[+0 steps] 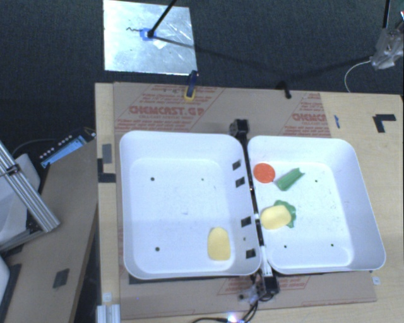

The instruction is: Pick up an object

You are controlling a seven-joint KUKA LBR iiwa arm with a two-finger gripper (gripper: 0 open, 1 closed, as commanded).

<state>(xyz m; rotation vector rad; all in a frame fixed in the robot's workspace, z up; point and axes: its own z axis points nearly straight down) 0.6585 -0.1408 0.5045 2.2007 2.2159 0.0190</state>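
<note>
Bench (158, 104) with two bins (183, 202); green thing (289, 211) half-hidden under yellow one (275, 217).

At the upper right edge a pale grey piece (386, 49) is showing, blocky and slightly glossy, its outline blurring against the dark floor; a thin white cable (353, 68) is curling away from its lower left side; a dark thin line (387, 14) is running up from its top; whether this piece belongs to the arm cannot be told.
</note>
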